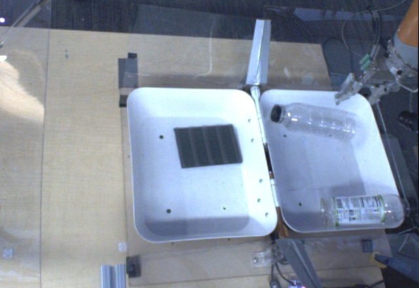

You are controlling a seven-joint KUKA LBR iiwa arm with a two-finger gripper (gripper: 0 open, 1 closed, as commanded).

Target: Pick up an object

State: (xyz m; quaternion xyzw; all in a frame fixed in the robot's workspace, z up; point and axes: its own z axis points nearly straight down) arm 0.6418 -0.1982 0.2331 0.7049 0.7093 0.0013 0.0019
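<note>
A clear plastic bottle (317,121) with a dark cap lies on its side at the back of the right bin (327,169), cap pointing left. A second clear bottle (363,209) with a white and green label lies in that bin's front right corner. In the left bin (150,201) a dark grey ribbed rectangular pad (208,146) lies flat. My gripper (362,91) hangs over the right bin's back right rim, up and to the right of the capped bottle. Its fingers are spread open with nothing between them.
A grey metal bar (258,51) rises behind the seam between the two bins. Cables (366,25) run behind the right bin. The wooden bench (65,149) stretches bare to the left of the bins.
</note>
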